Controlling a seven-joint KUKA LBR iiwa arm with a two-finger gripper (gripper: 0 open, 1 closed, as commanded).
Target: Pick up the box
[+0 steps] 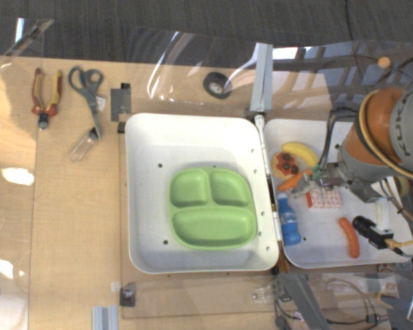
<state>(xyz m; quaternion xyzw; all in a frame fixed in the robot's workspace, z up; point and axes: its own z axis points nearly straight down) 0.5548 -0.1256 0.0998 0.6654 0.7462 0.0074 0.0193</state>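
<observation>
1. We're at the approach step, by our read. The tool (318, 178) hangs low in the right bin (372, 258), just off the box's upper-left corner.
2. The box (323, 198), white with red print, lies flat mid-bin, at about 5 o'clock from the tool tip. We see nothing between the tips, so no grab yet.
3. Whether the tool is wide or narrow, we honestly can't tell; the wrist and cables blur that spot.
4. Clutter is tight: banana (299, 152) at 11 o'clock from the box, blue bottle (288, 220) at 8 o'clock, orange sausage (350, 236) at 4 o'clock.
5. Next move probably needs a small shift toward 5 o'clock to centre over the box, then straight down.
6. The left bin (144, 205) holds a green divided plate (212, 207).
</observation>
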